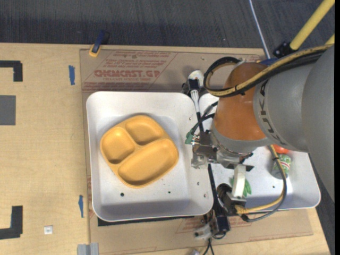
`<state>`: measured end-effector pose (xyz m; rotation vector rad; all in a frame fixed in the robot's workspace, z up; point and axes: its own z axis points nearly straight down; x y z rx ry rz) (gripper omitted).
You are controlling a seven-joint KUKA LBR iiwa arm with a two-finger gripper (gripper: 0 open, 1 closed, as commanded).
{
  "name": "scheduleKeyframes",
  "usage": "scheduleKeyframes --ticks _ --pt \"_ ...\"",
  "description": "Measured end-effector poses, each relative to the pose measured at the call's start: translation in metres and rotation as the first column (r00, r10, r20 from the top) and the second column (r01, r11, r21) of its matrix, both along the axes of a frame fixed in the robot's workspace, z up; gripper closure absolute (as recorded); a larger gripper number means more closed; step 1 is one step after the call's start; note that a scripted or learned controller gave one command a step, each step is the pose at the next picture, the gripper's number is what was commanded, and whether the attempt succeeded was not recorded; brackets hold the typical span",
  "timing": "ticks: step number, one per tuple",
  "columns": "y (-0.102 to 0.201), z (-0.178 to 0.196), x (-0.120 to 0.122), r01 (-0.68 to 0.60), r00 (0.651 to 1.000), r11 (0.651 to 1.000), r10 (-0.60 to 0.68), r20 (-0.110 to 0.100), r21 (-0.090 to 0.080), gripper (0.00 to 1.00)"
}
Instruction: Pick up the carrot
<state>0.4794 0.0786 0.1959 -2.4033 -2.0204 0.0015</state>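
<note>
Two white bins [106,206] share the bench; arm [297,105] hides the fingers' state.

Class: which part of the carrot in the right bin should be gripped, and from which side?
Only a short orange piece with green at one end shows of the carrot; the rest is hidden under the arm. Likely best: grip across the orange body, coming from above, since it seems to lie flat on the right bin floor.

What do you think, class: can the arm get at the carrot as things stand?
Probably yes. The carrot lies in the right bin close beside the arm, with nothing seen lying over it, though the arm hides much of that bin.
</note>
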Motion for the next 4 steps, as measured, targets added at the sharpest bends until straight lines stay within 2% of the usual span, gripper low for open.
scheduleKeyframes --ticks 1,2,3,4 --pt "0.012 0.055 0.039 -0.143 0.99 0.99 0.143 0.003 -0.001 1.0" --pt "-0.034 0.079 0.051 0.155 0.988 0.988 -0.155 0.003 -0.002 1.0" --pt "-0.033 0.079 0.051 0.156 0.988 0.988 -0.156 0.002 -0.001 0.0" --pt "-0.064 0.032 0.063 -0.095 0.995 0.995 0.095 -0.001 0.0 0.0"
